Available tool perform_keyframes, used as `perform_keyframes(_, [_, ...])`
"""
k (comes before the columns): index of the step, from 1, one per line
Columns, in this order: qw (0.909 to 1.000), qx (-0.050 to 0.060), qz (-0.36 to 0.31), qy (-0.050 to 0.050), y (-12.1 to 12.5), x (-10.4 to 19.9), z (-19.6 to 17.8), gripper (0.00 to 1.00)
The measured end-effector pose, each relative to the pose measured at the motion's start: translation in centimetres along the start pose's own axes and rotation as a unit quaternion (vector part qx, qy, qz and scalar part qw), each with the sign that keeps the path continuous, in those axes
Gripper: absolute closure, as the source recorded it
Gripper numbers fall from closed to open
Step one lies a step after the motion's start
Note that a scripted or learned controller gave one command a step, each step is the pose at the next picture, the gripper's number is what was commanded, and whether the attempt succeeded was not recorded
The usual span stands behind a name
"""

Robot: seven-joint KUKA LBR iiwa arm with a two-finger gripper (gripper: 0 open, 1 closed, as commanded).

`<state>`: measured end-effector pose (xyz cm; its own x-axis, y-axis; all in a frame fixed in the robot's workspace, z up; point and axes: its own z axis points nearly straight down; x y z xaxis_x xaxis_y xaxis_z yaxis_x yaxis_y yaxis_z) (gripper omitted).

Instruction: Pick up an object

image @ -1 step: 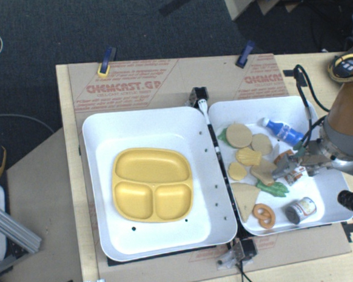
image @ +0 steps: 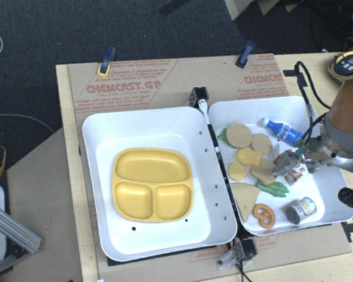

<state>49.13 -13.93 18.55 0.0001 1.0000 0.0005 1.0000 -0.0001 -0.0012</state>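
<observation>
My gripper is down in the right bin, at the right side of a heap of toy food. Just to its left lie a tan slab and a green pod. A blue bottle lies behind it. Round tan crackers and a yellow ridged chip sit further left. In front are a pretzel and a small tin can lying on its side. What the gripper touches is hidden by its own body.
The left bin holds a yellow divided plate. A black divider rail runs between the bins. The arm's orange band and cables hang over the right bin's right edge.
</observation>
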Motion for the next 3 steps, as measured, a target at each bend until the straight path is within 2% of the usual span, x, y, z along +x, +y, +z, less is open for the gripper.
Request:
perform_keyframes(1, [1.0,0.003,0.0,0.001,0.1,1.0,5.8,0.0])
perform_keyframes(2, [1.0,-0.001,0.0,0.002,0.3,1.1,10.0,0.0])
perform_keyframes(3, [1.0,-0.004,0.001,0.0,0.4,1.1,8.7,1.0])
